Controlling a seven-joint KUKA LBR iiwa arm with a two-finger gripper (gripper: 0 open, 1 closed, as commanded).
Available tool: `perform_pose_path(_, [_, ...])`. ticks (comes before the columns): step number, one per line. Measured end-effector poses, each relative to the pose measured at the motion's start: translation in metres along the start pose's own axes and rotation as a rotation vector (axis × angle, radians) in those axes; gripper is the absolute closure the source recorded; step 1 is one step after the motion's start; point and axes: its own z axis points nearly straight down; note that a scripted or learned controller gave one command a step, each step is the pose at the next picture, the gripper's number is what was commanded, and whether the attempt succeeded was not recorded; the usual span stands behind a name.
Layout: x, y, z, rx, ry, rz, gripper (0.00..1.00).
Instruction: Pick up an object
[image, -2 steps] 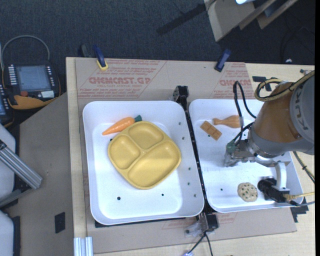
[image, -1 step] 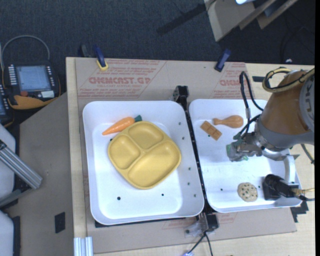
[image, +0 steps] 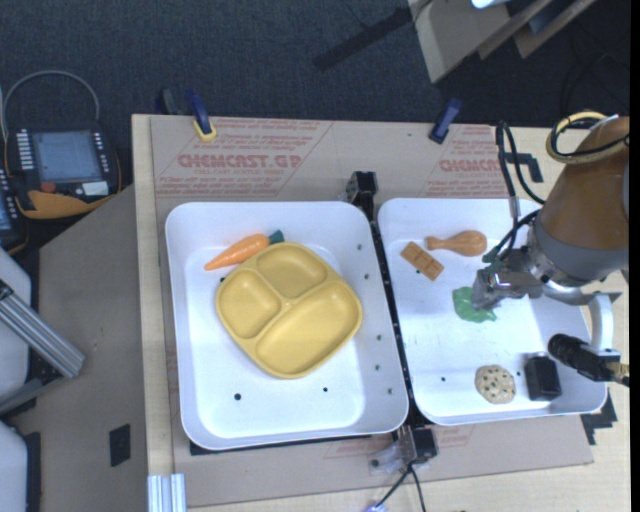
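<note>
My gripper hangs low in the right bin, right over a green leafy piece whose left part sticks out from under it. A tan drumstick and a brown cracker-like piece lie toward the bin's far side. Near the front edge sit a chocolate-chip cookie and a small black block. In the left bin a yellow divided plate rests with a carrot just beyond it.
The arm's orange wrist band covers the right bin's far right side. A black clamp stands between the bins at the back, and a black attachment juts over the right bin's right rim.
</note>
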Motion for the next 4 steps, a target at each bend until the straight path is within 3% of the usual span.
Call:
perform_pose_path(1, [-0.002,0.0,-0.064,-0.002,0.0,0.0,1.0])
perform_pose_path(2, [0.053,0.008,-0.05,0.009,0.005,-0.005,1.0])
perform_pose_path(4, [0.171,0.014,-0.032,0.007,0.004,-0.006,1.0])
